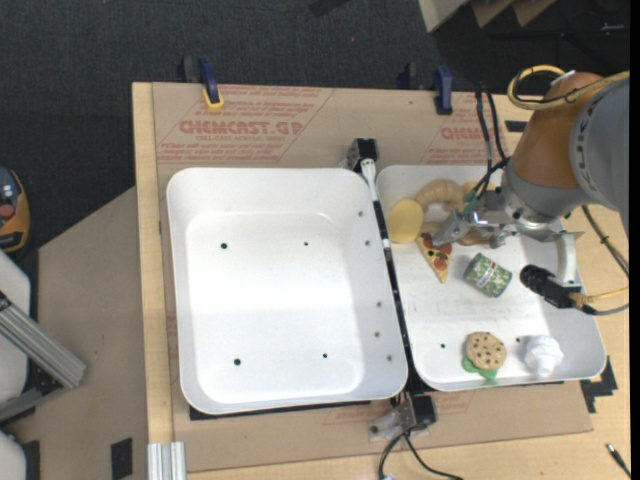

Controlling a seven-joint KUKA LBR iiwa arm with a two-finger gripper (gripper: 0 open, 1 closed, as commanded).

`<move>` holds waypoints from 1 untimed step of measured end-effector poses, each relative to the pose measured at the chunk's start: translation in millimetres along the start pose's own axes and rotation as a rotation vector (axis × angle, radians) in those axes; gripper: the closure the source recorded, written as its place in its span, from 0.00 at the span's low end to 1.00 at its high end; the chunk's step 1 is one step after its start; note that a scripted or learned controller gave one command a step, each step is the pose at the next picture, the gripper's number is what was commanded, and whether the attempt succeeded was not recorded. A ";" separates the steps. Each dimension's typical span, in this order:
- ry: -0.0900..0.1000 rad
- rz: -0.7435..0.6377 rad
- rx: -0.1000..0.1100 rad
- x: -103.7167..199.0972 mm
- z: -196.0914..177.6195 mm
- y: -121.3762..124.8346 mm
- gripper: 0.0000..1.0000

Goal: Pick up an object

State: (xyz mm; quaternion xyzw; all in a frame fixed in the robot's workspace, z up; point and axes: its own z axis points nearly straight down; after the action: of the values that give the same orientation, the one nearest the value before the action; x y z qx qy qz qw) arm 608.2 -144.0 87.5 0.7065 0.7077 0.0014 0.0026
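Red lettering reading "CHEMCAST G.P" runs across the brown paper-covered board surface (300,118), repeated in part near the right side. Two blue clamps (209,80) pin the board's far edge. On it sit two shallow white plastic bins: the left bin (200,198) and the right bin (575,353) touch along a shared edge. The grey arm with its orange band (545,148) reaches into the right bin, and its hand (460,230) hangs low over the far part; whether its fingers are spread or pressed together cannot be told. Just beside it lie a round yellow object (405,220), a tan lumpy object (440,194) and a red-and-yellow wedge like a pizza slice (436,258). A small green can with an unreadable label (488,274) lies nearer the middle. A brown speckled cookie-shaped piece (484,351) and a crumpled white object (542,355) rest near the front. Dark carpet (90,38) surrounds the surface.
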 end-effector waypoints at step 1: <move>0.001 0.002 0.001 -51.4 0.7 43.7 0.00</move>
State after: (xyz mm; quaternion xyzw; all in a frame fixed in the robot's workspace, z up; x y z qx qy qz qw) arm 652.0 -195.3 87.2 0.7072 0.7070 0.0011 0.0019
